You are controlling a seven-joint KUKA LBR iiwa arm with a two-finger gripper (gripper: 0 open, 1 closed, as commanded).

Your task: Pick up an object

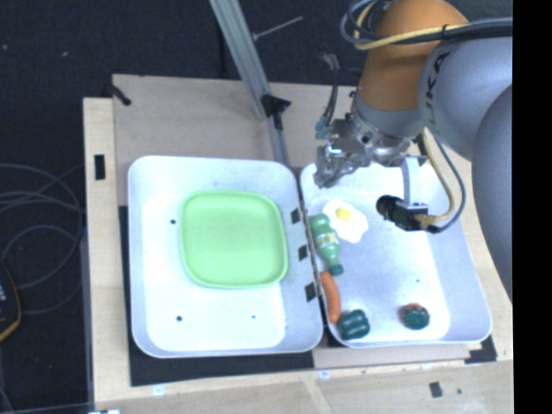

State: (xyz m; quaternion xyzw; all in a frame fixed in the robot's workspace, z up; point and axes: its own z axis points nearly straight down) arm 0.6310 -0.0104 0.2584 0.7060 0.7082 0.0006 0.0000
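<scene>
Egg [347, 221]: toy fried egg, flat, light, likely slippery; pinch its raised yolk.
Gripper [328, 176]: above egg; opening cannot be told.

Bright overhead light, white bins [155, 317] glaring, surroundings dark, perhaps slightly soft focus

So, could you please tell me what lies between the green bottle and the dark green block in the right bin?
The camera view shows the carrot between the green bottle and dark green block.

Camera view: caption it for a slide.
Gripper hovers above the fried egg in the right bin; green plate in the left.
</scene>
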